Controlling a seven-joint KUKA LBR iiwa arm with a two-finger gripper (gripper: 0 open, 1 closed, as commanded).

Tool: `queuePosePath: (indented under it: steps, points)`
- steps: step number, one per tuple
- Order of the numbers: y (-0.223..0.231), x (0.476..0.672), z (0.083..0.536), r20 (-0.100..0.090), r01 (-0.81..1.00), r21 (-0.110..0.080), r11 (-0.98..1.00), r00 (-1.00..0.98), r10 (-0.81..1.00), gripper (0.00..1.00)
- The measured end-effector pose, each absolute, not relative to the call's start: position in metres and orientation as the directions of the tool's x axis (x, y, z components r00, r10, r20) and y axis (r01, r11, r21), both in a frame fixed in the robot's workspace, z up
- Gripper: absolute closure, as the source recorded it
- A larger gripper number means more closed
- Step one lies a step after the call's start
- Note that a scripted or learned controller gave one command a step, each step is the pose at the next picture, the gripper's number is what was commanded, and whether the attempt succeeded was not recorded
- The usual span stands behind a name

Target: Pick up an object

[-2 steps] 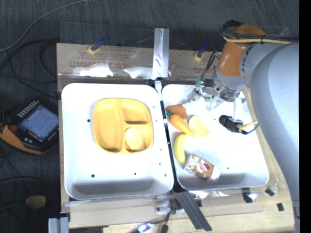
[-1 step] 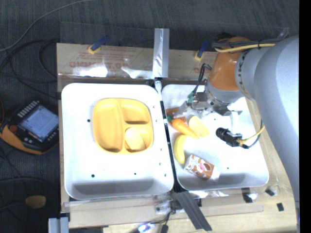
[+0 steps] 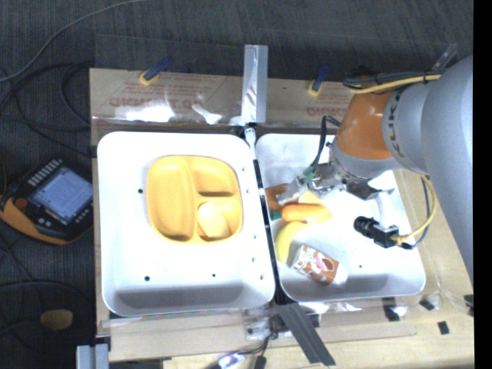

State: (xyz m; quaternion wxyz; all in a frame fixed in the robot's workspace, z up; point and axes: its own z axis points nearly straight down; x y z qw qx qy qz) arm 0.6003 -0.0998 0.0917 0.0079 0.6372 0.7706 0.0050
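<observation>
Item, far left on the dark carpet: a handheld control pendant [image 3: 55,202] with a lit blue screen and orange casing, lying well apart from the table [image 3: 115,91]. Item, left white bin [image 3: 115,283]: holds a yellow compartment tray [image 3: 192,198], set roughly at the bin's centre, with one large section on its left and two smaller ones on its right. Item, rear edge of the table: two blue-and-yellow clamps [image 3: 155,70], one behind each bin, and a strip of silver tape [image 3: 254,83] running back from the seam between the bins. Item, right white bin [image 3: 400,283]: along its left wall, an orange carrot-shaped piece [image 3: 306,213] lying crosswise; just below and touching it, a pale yellow banana-shaped piece [image 3: 284,241]; just right of that, a small brown-and-white printed packet [image 3: 314,264], tilted; a small dark red-orange piece [image 3: 277,198] sits above the carrot against the wall. Item, the tool [image 3: 311,177]: lowered into the upper left part of the right bin, its tip just above the carrot-shaped piece; whether it is released or clenched cannot be told, and no object is seen within it. Item, the grey arm [image 3: 438,129] with orange band, entering from the right, with a black connector and yellow cable [image 3: 377,229] hanging over the bin.
</observation>
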Motion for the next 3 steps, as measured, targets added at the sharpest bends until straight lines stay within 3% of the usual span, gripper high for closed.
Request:
queuePosePath:
  steps: [1, 2, 3]
  points:
    - [-0.0994, 0.5867, 0.0919, -0.008, 0.977, 0.018, 0.213, -0.213, 0.977, 0.0]
    - [-0.098, 0.5873, 0.1002, -0.003, 0.977, 0.017, 0.214, -0.214, 0.977, 1.0]
    - [-0.0981, 0.5873, 0.1002, -0.002, 0.977, 0.016, 0.214, -0.214, 0.977, 0.0]
